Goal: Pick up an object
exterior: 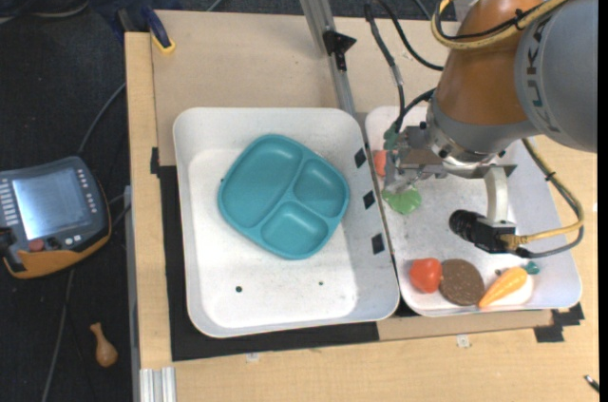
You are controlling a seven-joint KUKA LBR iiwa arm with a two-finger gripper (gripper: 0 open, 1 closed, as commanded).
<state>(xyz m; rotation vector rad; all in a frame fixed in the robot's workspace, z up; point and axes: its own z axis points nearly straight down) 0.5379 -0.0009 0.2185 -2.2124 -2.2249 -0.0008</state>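
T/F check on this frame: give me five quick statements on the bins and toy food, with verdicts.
1. The teal three-compartment plate lies in the left white bin. True.
2. The red tomato-like toy sits on the teal plate. False: it lies in the right white bin, near its front edge.
3. The round brown patty-like toy lies between the red toy and the orange carrot-shaped toy. True.
4. The end effector is over the left bin. False: it is over the right bin, near its left wall.
5. A green toy lies just below the end effector in the picture. True.
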